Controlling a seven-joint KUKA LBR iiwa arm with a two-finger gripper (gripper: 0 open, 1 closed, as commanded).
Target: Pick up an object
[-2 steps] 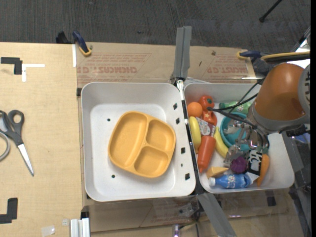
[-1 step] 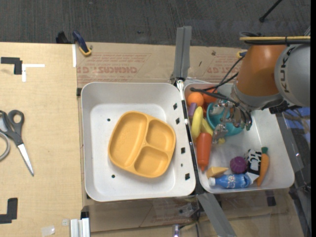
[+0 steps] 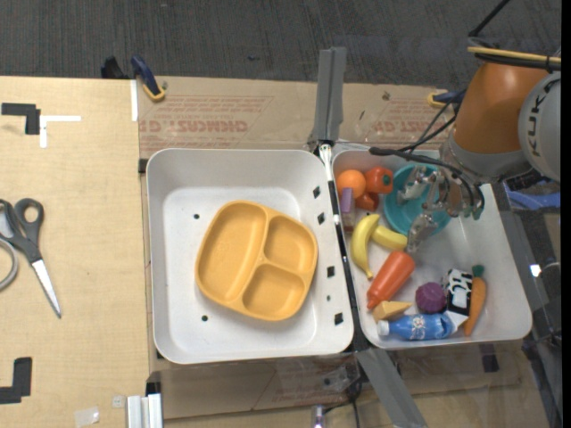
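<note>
We note the tool [image 3: 434, 205] low in the right-hand bin [image 3: 508, 266], at the upper right of the frame, over a teal bowl [image 3: 401, 208] lying tilted among the toys. Whether it is spread or closed we cannot tell — cables and metal parts blur together there. No object is visibly held.

Candidates crowd the bin: a banana [image 3: 364, 239] just left of the bowl, an orange carrot [image 3: 391, 277] below it, a purple ball [image 3: 430, 297], a blue bottle [image 3: 417, 328] at the lower edge. The left bin [image 3: 169, 266] carries a yellow divided plate [image 3: 257, 259].

Risk, as we judge it — the bowl's thin curved rim may slip on closing, or neighbours so near may be nudged or pinched together.
</note>
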